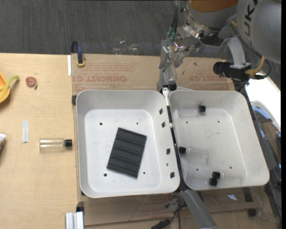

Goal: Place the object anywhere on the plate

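One camera, fixed high above the counter point(35, 179), looks down at a slant — far enough back to take in both white bins point(85, 134) across the middle of the frame. The arm point(214, 13) enters at upper right; dark floor runs along the top edge.
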Controlling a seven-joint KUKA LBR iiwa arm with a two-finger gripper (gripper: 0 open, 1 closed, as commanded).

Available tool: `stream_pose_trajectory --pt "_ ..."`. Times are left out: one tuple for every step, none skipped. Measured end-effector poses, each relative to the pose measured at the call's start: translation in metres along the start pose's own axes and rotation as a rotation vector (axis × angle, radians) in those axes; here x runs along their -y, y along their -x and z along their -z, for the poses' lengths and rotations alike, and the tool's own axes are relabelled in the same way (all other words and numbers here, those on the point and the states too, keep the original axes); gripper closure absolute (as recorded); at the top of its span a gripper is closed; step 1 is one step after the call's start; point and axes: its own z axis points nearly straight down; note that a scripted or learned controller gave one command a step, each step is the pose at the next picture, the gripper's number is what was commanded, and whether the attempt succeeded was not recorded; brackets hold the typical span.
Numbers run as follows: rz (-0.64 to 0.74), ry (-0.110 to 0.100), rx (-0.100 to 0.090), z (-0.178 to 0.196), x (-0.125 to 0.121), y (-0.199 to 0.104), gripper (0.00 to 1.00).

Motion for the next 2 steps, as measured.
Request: stream_pose_trajectory --pt "-0.113 -0.003 -0.001 -0.15 0.009 -0.089 1.0" --pt "-0.041 -0.006 -0.001 -0.213 0.1 -0.178 1.0"
